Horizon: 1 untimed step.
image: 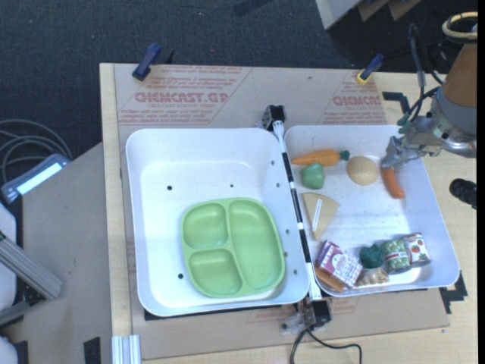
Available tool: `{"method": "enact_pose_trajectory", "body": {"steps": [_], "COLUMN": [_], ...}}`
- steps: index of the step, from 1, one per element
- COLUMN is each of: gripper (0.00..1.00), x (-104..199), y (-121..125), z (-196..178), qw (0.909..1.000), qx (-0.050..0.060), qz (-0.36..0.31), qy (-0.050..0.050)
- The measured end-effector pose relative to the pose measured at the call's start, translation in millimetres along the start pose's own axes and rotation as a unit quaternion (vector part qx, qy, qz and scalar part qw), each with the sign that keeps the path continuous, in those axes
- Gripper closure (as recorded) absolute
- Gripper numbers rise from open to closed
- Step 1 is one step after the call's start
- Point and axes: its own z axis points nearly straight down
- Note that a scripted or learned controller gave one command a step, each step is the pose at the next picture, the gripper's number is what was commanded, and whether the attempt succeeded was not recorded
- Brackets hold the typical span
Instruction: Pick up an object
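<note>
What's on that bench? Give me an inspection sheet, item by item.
Surface: bench, left bin and right bin side by side.
Job's things: in right bin, long carrot, small carrot, green ball, beige ball, cheese wedge, packets.
Clutter: green divided plate in left bin.
Gripper: gripper over right bin, just above small carrot; grasp unclear.
Cables: black cable at bench's near edge; grey cables at left.
Surroundings: dark carpet; blue clamp at far edge.

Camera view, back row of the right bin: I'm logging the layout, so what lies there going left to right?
Long carrot → green ball → beige round piece → small carrot, with the gripper just above it.
</note>
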Motion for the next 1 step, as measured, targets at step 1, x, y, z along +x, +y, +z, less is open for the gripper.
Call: {"method": "enact_pose_trajectory", "body": {"steps": [1], "gripper": [1.00], "x": [73.7], "y": [-19.6], "z": [2.7], "qw": [1.0000], "qx": [0.002], "qz": [0.000], "qy": [0.001]}}
